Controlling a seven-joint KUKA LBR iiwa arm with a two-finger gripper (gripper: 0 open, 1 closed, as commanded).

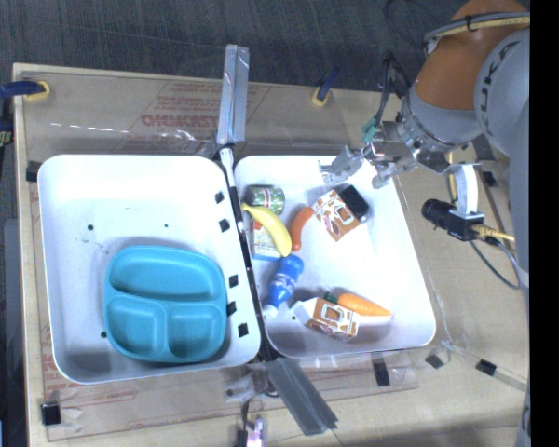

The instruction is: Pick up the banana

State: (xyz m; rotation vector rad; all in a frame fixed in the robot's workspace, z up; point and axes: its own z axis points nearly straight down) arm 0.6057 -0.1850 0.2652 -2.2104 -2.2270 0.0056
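The bench (93, 119) carries two white bins. In the right bin (405, 250), against its left wall, the banana (272, 229) lies beside a green can (265, 197). The gripper (359, 168) hovers released over that bin's far edge, grasping nothing.

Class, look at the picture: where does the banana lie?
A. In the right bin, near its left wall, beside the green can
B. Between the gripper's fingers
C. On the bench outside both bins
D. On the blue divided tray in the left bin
A: the banana lies in the right bin by its left wall, just below the green can, apart from the gripper.
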